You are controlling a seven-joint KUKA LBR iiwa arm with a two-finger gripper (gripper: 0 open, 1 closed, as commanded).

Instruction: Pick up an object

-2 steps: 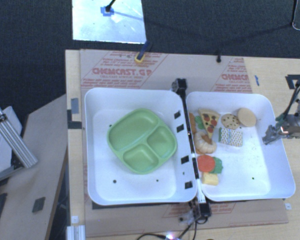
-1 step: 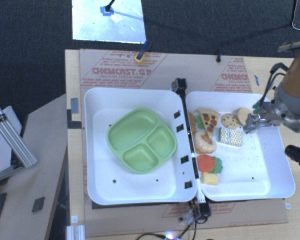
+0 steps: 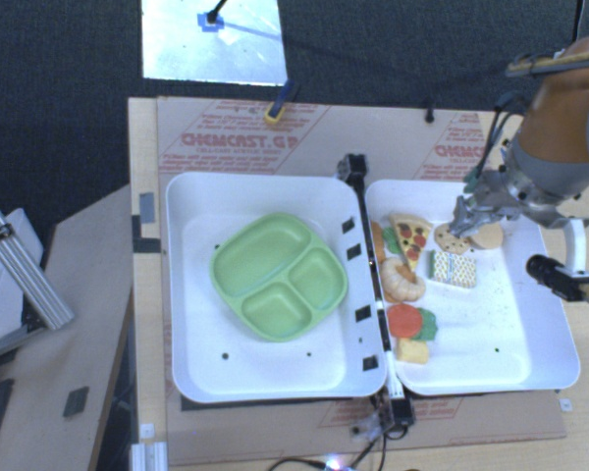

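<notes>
While the tool (image 3: 461, 226) hovers, pizza slice (image 3: 410, 234) lies beside cookie (image 3: 453, 241).

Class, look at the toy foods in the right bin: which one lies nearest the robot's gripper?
The round tan cookie, directly beneath the gripper at the pile's upper right. The pizza slice, shrimp and tomato all lie farther left or lower.

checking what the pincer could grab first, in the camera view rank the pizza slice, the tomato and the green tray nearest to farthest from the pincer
From the pincer, over the upper part of the right bin:
1. pizza slice, just to its left in the right bin.
2. tomato, lower down in the same bin, near the divider.
3. green tray, farthest, in the left bin.
</notes>
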